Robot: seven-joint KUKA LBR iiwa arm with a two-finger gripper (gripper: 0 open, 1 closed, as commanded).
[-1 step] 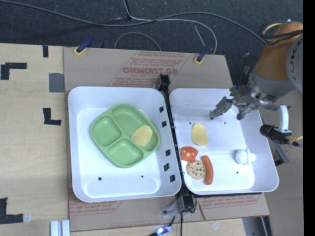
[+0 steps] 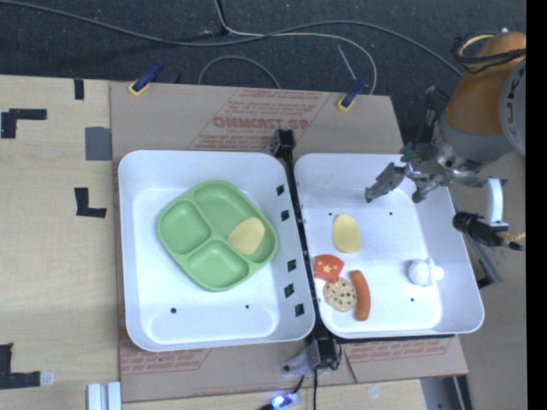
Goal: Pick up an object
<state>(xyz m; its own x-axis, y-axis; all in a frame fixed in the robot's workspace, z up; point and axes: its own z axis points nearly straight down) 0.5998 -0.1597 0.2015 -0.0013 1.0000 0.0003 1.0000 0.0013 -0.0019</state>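
Observation:
My gripper point(image 2: 398, 188) hangs over the upper part of the right bin point(image 2: 453, 254), its two dark fingers spread apart with nothing between them. Below and left of it in that bin lies a pale yellow oval piece point(image 2: 346, 233). Further down sit a red piece point(image 2: 328, 267), a speckled cookie point(image 2: 340, 295) and a reddish sausage point(image 2: 361, 295). A small white object point(image 2: 420, 272) rests near the bin's right side. The left bin point(image 2: 141, 254) bears a green divided plate point(image 2: 214, 233) with a yellow piece point(image 2: 247, 237) in its right compartment.
The arm's grey and orange body point(image 2: 487, 101) enters from the upper right. A black divider point(image 2: 295, 237) runs between the two bins. Cables point(image 2: 282, 37) lie on the dark floor behind the cardboard sheet point(image 2: 256, 118).

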